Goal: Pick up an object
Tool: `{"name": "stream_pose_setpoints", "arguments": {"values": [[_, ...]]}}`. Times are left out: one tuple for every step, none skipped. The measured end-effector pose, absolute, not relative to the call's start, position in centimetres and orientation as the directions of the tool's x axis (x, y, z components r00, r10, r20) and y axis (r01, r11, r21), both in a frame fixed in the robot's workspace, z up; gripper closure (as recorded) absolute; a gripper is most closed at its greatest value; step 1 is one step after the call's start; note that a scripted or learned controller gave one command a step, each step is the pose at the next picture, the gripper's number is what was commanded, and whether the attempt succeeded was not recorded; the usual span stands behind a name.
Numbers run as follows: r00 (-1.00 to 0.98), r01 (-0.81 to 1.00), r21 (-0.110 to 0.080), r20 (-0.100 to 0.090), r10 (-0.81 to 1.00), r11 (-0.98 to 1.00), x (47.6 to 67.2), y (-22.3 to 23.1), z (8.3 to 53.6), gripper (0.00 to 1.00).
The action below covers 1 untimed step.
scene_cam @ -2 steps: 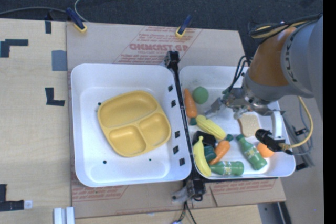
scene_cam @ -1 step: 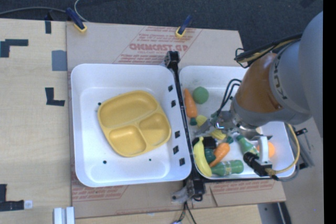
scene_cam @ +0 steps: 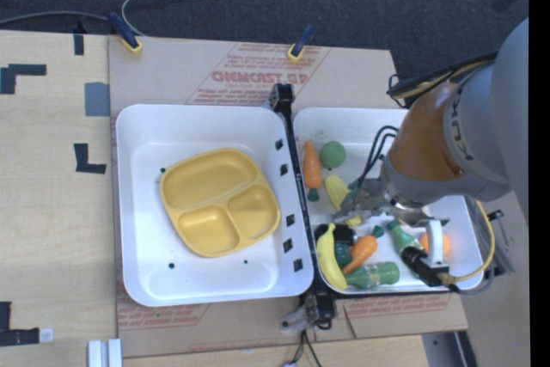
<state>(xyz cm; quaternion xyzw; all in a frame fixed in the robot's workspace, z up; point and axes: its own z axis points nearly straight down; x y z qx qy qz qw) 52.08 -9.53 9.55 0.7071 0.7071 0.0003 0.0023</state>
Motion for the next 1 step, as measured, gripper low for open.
{"name": "stream_pose_setpoints", "arguments": {"values": [[-0.002,1.0,0.0,0.0,1.0,0.002,58.0,-4.79,18.44,1.0]]}}
